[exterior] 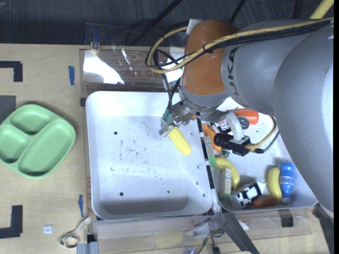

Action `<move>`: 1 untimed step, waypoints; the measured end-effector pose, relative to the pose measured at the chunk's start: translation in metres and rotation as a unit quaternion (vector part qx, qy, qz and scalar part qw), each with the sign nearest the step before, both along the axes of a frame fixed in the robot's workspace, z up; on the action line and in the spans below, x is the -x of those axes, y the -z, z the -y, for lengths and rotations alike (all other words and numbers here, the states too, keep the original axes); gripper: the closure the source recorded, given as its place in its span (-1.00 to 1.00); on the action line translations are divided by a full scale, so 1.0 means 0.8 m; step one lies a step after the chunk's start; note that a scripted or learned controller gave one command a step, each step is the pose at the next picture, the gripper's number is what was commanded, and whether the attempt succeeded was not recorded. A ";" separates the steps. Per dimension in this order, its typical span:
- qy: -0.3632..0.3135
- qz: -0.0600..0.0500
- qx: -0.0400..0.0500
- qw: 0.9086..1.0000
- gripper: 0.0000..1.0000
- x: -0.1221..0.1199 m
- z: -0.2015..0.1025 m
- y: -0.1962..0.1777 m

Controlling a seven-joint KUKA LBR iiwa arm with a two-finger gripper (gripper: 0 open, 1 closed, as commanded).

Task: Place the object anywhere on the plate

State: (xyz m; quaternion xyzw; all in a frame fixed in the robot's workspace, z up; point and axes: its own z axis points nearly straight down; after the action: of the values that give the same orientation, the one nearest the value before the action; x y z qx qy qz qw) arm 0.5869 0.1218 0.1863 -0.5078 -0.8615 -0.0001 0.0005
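Matt green plastic plate [36, 141] — pale wood-grain bench [42, 62], scuffed white bin [137, 194]

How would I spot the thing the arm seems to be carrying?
Find the left white bin, beside the green plate. Near that bin's upper right, under the gripper, hangs a corn cob, its top end between the fingers. It is yellow and bumpy, unlike the smooth bananas in the other bin.

Pretty plain setup: a light wooden bench top [42, 200] with black tape corner marks [11, 70] by its left edge and little blue tape strips [71, 74] further in. Along the far edge there's dark grey carpet floor [79, 4], and glare bounces off a clear plastic sheet [114, 65].
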 end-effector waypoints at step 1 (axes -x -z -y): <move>0.029 -0.001 0.000 1.000 1.00 0.029 -0.043 0.015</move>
State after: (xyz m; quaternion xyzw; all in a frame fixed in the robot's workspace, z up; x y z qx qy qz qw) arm 0.5641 0.1564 0.1746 -0.5324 -0.8465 0.0003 0.0010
